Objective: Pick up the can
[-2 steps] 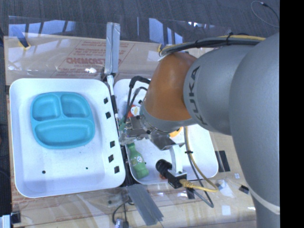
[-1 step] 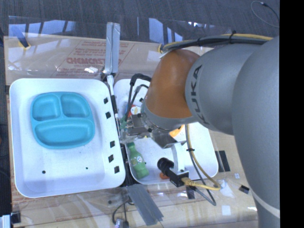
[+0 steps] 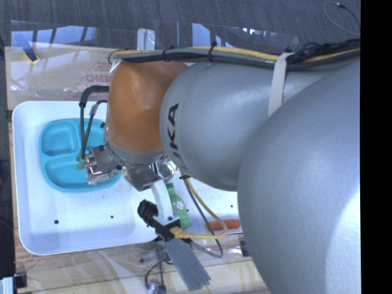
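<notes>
My grey arm with its orange band [image 3: 138, 109] reaches in from the right and covers most of the bench. Its gripper end [image 3: 98, 167], a cluster of metal parts with thin hoses, hangs low over the left white bin [image 3: 37, 225]. It sits above the near right edge of a blue divided plate [image 3: 61, 149]. The wrist hides whatever lies directly beneath it.
The blue plate lies in the far left part of the left bin, whose front floor is bare white. A small orange object [image 3: 217, 226] lies at the front of the right bin [image 3: 229, 198], just under the arm. Cables and a grey bracket [image 3: 187, 259] hang over the front edge.
</notes>
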Robot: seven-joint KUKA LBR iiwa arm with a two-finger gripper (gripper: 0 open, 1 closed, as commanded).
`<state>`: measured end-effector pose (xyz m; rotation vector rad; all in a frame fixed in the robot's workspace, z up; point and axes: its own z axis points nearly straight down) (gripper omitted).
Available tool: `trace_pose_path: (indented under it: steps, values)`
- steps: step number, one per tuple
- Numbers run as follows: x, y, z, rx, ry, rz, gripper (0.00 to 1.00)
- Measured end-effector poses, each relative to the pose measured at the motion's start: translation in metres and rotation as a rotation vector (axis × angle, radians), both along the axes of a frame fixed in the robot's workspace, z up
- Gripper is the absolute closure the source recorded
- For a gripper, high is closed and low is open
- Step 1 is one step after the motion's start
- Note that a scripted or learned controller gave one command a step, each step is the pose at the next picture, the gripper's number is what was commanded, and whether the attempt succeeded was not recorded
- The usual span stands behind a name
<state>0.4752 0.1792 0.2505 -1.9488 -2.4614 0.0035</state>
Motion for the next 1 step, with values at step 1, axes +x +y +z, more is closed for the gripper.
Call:
trace_pose_path:
  steps: [1]
  values:
    - [-0.0001,0.0229,-0.0319,-0.002,0.003,-0.037,1.00]
